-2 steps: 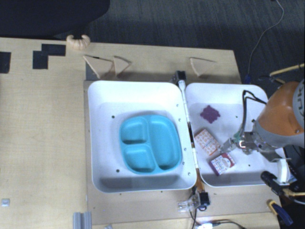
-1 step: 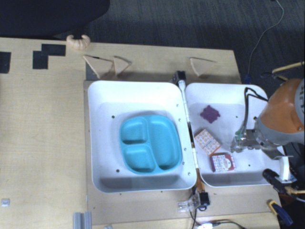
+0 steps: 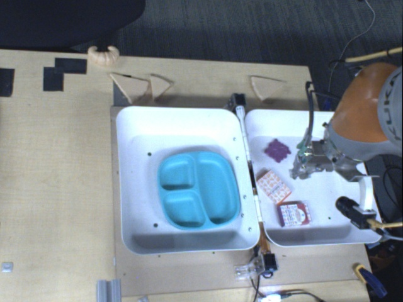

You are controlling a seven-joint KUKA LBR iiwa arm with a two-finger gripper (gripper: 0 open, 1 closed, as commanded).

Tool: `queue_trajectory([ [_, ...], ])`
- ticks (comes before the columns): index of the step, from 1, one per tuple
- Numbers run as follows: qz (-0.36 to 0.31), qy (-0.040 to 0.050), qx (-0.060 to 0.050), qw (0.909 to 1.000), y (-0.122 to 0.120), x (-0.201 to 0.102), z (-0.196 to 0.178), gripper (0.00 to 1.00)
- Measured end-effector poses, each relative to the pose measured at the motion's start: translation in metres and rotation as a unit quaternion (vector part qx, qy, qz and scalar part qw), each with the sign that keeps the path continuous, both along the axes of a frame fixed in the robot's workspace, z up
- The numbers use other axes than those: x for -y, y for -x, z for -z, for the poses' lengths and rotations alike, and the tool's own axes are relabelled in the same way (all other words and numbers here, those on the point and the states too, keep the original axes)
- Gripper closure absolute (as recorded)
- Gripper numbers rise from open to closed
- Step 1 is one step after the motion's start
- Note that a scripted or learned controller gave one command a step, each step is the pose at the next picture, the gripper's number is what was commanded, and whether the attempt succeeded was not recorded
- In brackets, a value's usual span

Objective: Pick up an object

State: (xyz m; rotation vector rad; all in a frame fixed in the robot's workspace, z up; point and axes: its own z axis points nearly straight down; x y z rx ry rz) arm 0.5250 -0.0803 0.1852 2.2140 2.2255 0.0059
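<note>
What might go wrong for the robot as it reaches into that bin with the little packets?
The gripper hovers between the purple object and the patterned packet, so it may close on neither. The packet and the red packet look flat, so fingers could slide off. The red packet lies close to the right bin's front wall, which could block a clean grasp.

A purple piece (image 3: 276,149), patterned card (image 3: 274,186) and red packet (image 3: 294,214) lie in the right bin (image 3: 327,231).

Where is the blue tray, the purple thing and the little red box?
blue tray (image 3: 217,181), camera view, floor of its large compartment.
purple thing (image 3: 276,149), camera view, its middle.
little red box (image 3: 294,214), camera view, its top face.
</note>
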Motion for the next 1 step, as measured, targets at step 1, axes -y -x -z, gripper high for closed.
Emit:
queue_trajectory([
  [1, 0.001, 0.0014, -0.001, 1.0, -0.0108, 0.0747, 0.0168, 1.0],
])
